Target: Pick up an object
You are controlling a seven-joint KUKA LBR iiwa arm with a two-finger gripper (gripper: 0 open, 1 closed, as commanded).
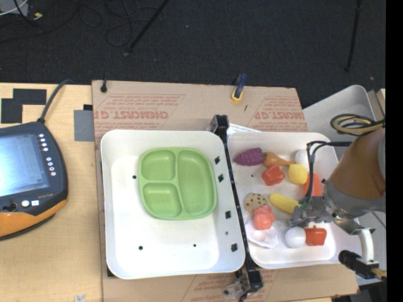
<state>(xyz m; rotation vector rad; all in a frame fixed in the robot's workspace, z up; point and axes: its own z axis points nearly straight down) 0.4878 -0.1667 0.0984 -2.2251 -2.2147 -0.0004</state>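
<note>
You see dark carpet (208,30) at twelve o'clock, black cables (135,27) trailing across it, and a wooden bench (38,257) at eight o'clock, evenly lit.

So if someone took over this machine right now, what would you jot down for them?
Gripper: low in the right bin, among the toys. I cannot tell if it is open or shut, and nothing shows as held.
Things: purple grapes, red pepper, lemon, corn, cookie, white ball and red block all lie in the right bin. The green plate sits in the left bin.
Done: no pickup visible.
Left: grasp and lift one object.
</note>
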